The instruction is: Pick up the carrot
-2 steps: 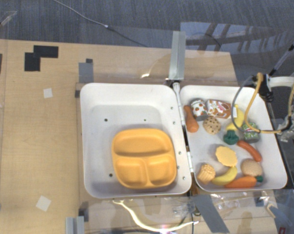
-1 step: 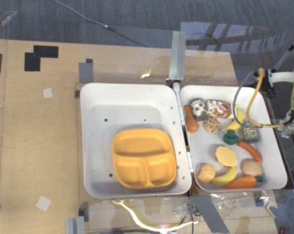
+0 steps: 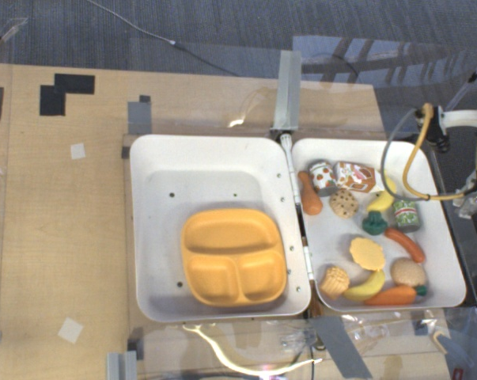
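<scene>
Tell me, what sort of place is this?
Probably a robotics test bench, not a kitchen: two shallow white plastic bins sit on a taped wooden board, one holding a yellow divided plastic plate, the other toy food like a small orange plastic carrot.

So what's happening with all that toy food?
Nothing is being handled right now. The toy food sits in the right bin. The carrot, the thing to pick up, lies along the near edge, next to a banana. There is also a cookie and a yellow chip in there. The left bin holds an orange tray.
</scene>
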